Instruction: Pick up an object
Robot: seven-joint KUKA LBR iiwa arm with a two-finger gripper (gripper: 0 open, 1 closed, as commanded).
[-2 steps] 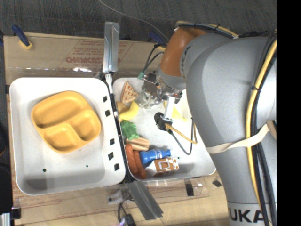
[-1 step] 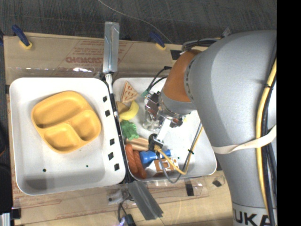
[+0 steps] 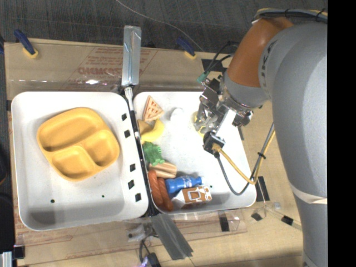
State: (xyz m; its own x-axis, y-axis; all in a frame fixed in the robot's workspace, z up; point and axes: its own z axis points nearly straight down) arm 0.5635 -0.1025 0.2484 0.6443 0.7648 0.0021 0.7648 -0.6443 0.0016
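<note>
Hovering over the right bin, gripper low near the back right part — grip state impossible to tell from here. Still the approach step, by the look of it. Toys bunched along the left wall: pizza slice, banana, blue bottle. Next calls for shifting left — then descending onto one.

Glossy, seemingly plastic yellow tray
</note>
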